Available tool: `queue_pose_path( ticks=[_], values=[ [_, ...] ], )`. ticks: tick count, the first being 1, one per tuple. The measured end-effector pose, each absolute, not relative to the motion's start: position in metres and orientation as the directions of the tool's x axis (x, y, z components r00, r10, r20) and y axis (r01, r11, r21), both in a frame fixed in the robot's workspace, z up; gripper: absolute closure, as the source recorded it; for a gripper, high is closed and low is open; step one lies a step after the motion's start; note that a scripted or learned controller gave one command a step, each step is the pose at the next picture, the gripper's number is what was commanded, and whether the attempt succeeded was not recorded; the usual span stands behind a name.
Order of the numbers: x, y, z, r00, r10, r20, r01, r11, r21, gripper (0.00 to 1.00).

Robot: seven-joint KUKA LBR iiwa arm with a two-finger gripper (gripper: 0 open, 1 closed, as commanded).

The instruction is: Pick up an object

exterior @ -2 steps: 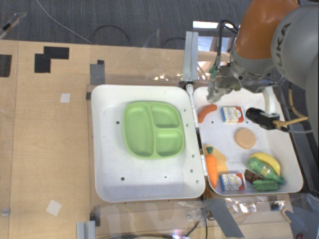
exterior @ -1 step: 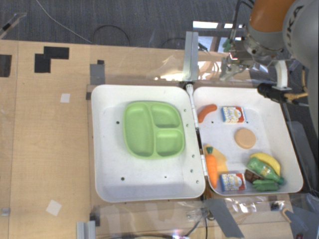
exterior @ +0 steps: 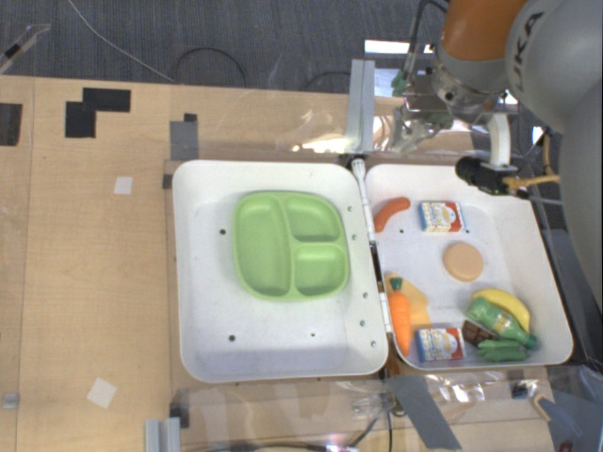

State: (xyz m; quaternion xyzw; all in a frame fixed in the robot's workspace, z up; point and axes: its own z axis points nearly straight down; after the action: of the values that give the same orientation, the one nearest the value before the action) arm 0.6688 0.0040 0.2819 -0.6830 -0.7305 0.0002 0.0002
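Observation:
The right bin (exterior: 537, 252) holds several toy foods. A red sausage (exterior: 391, 212) and a small blue-and-white box (exterior: 440, 217) lie at the back. A tan round biscuit (exterior: 464, 262) sits in the middle. At the front are a yellow banana (exterior: 501, 305), a green vegetable (exterior: 504, 349), an orange carrot (exterior: 400, 323) and a second small box (exterior: 438, 343). My gripper (exterior: 413, 128) hangs below the orange-banded wrist, over the back rim of the right bin, behind the sausage and apart from every object.
The left bin (exterior: 203, 328) holds a green divided plate (exterior: 289, 245). A grey post (exterior: 361, 102) stands behind the seam between the bins, just left of the gripper. A black cable fitting (exterior: 482, 173) juts over the right bin's back right corner.

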Motion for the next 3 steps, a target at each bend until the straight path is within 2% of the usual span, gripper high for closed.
queue_pose_path(
  ticks=[1,2,3],
  values=[
    [0.669,-0.031,0.194,-0.258,0.966,0.0,0.966,0.258,-0.005,1.0],
    [0.671,-0.076,0.266,-0.08,0.997,-0.002,0.997,0.08,0.004,1.0],
    [0.67,-0.075,0.264,-0.082,0.997,-0.001,0.997,0.082,0.0,0.0]
  ],
)
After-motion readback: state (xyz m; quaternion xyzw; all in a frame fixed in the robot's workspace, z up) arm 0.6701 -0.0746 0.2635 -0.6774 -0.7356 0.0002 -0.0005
